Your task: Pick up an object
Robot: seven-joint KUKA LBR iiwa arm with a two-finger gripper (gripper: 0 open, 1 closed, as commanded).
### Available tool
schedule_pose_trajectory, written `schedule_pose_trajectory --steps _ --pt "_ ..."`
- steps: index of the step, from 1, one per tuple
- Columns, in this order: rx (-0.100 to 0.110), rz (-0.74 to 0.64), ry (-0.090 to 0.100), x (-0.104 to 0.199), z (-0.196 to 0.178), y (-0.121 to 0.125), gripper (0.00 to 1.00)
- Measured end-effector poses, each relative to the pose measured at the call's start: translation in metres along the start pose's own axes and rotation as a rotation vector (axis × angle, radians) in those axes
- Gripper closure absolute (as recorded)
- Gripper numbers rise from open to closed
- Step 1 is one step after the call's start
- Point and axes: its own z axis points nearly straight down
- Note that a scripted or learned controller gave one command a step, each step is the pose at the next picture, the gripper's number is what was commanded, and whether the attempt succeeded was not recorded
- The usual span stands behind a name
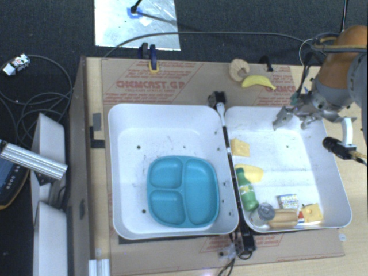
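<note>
Cardboard-topped bench with two white bins, a banana, perhaps a tape roll.

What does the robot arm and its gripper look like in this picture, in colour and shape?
The arm is rounded and grey, with an orange band above the wrist. Thin dark cables loop beside that band. The two-finger gripper is grey metal with slim, angular parts, and a white cylindrical piece sits near the wrist.

You're looking at a grey arm with an orange band above the wrist — rounded, smooth housings. Black cables loop beside the band. At its end sits a metallic grey gripper — angular, with a white cylindrical part and black fitting close by.
</note>
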Motion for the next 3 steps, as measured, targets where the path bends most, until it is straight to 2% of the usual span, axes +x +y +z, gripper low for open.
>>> schedule_pose_trajectory --steps 1,2,3 --pt "0.001 0.004 0.0 0.003 0.008 -0.108 0.0" --pt "-0.002 0.001 -0.001 -0.021 -0.027 -0.029 0.0" --pt "-0.002 0.0 0.0 -0.02 0.004 0.01 0.0"
